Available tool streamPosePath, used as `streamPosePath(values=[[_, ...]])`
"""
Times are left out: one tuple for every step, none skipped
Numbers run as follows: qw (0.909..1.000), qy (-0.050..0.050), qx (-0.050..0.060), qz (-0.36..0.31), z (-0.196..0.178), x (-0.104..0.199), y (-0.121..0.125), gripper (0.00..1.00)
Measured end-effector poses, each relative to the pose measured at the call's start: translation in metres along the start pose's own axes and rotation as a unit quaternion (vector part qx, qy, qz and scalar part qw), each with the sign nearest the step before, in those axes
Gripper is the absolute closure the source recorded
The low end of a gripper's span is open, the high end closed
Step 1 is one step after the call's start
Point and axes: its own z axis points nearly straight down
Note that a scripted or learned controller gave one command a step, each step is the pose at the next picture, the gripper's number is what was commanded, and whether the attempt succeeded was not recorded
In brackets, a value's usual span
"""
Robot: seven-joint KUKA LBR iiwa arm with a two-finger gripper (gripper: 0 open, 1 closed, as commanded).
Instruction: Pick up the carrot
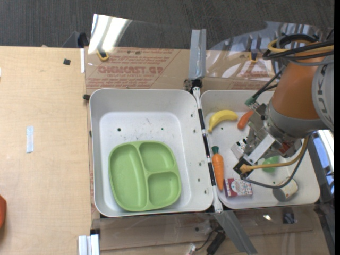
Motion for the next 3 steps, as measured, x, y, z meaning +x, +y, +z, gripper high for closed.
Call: streamPosePath(values=[[0.9929,-0.001,0.0,0.119,0.031,0.055,-0.069,1.0],[0.9788,0.001,-0.002,0.205,0.042,0.154,-0.029,1.0],[0.9712,0.002,-0.002,0.238,-0.014,0.116,0.037,1.0]])
